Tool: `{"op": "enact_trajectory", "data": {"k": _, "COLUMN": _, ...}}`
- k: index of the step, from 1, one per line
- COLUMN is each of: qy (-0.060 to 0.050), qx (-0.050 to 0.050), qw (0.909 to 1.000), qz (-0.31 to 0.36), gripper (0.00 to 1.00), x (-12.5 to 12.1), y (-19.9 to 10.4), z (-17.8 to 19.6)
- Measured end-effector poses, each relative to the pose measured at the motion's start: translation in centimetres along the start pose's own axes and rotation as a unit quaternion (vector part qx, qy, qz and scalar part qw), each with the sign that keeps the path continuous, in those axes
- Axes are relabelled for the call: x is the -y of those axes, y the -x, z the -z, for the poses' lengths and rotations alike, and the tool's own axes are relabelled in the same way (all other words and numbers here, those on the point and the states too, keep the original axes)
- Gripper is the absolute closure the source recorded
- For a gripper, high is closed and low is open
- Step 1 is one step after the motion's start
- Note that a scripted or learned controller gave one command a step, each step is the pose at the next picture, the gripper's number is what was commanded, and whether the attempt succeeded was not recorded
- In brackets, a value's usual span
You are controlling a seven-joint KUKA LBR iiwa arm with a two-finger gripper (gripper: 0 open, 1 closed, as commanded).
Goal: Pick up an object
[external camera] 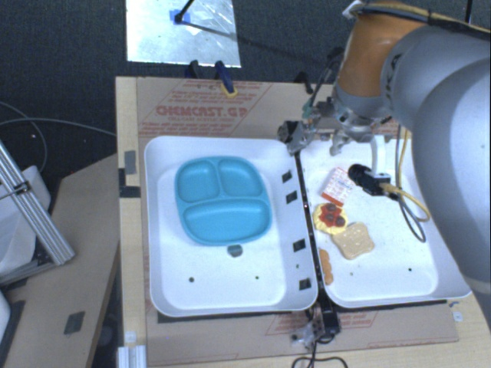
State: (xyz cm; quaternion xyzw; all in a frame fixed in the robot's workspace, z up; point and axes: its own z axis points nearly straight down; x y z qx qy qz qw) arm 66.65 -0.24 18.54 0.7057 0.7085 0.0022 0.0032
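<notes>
The arm's fingers [360, 140] hang over the far end of the right bin [414, 278], and whether they are open or closed cannot be told. Nearer the camera than the fingers, inside that bin, lie a red-and-white packet [337, 185], a dark red berry piece [331, 216] and a slice of toast [354, 240], close together. An orange strip [326, 267] lies beside the divider. The left bin [165, 282] holds a blue divided plate [222, 199] and a small grey object [235, 250].
</notes>
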Motion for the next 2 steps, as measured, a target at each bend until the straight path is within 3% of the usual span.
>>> {"op": "enact_trajectory", "data": {"k": 2, "qy": -0.002, "qx": 0.0, "qw": 1.0, "qz": -0.002, "gripper": 0.0, "x": -0.2, "y": 4.8, "z": 0.0}}
